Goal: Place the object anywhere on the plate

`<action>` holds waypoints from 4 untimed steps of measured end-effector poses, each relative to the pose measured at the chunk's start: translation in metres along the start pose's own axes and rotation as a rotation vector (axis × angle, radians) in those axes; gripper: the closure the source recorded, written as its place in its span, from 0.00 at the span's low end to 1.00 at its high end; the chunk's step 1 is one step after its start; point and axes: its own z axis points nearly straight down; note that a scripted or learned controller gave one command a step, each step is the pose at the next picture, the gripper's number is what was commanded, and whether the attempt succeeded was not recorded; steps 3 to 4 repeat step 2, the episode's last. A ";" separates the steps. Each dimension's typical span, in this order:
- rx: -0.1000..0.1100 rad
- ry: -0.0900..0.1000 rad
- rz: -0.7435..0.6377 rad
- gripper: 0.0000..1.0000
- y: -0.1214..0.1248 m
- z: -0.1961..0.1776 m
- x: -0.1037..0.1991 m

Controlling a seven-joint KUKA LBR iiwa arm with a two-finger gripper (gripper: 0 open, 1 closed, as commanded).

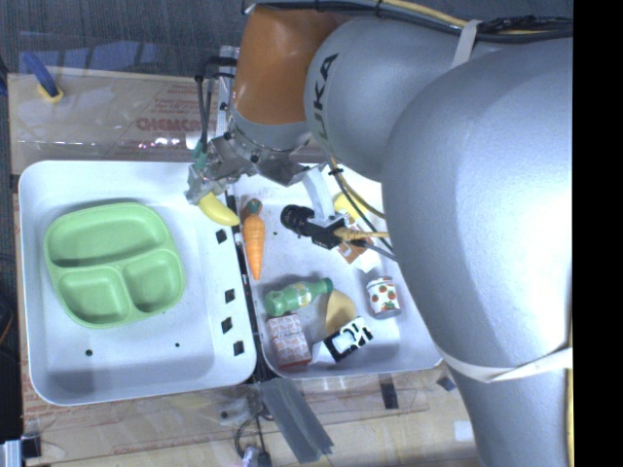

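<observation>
Yellow banana (218,210) lies directly beneath the gripper (208,180), touching it; whether it is gripped cannot be told. "KUKA" partly reads on the arm (318,86).

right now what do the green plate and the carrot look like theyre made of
The green plate: looks like moulded plastic, with a matte, even pale green colour, rounded corners and three pressed-in compartments. The carrot: probably a plastic toy rather than a real one, with uniform orange, a smooth surface and a slight sheen; the view is too coarse to be sure.
</observation>
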 end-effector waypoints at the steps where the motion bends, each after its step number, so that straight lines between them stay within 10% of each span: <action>1: -0.002 -0.001 0.054 1.00 0.004 -0.030 0.074; 2: -0.002 -0.001 0.054 0.00 0.004 -0.030 0.074; 4: -0.002 -0.001 0.054 0.00 0.004 -0.030 0.074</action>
